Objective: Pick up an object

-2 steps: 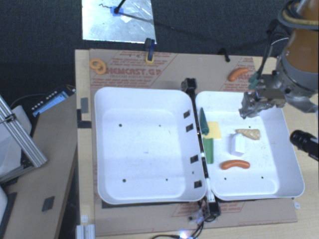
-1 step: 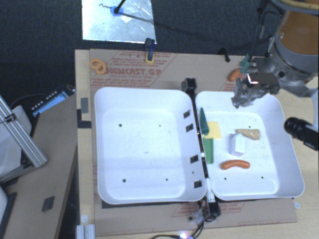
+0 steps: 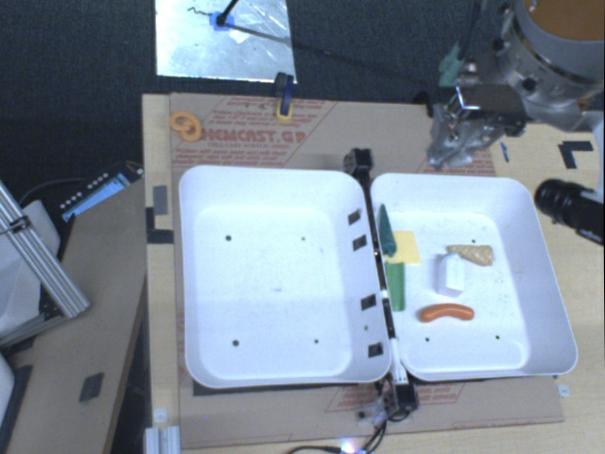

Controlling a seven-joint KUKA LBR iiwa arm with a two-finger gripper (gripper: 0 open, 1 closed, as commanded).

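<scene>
The right bin (image 3: 529,253) holds several small objects. A dark green strip (image 3: 385,230) lies along its left wall, with a yellow square (image 3: 406,247) beside it and a green block (image 3: 395,286) just below. A white block (image 3: 450,274) sits mid-bin, a tan wedge (image 3: 471,253) lies just above it, and an orange sausage shape (image 3: 446,313) lies below it. My gripper (image 3: 456,154) hangs above the cardboard just behind the right bin's far rim, apart from every object.
The left bin (image 3: 269,272) adjoins the right one along black hinge clips. An orange ring (image 3: 185,126) and a yellow-and-blue clamp (image 3: 284,97) sit on the cardboard behind it. A foil sheet (image 3: 225,26) lies farther back. A black cylinder (image 3: 572,206) juts in at the right.
</scene>
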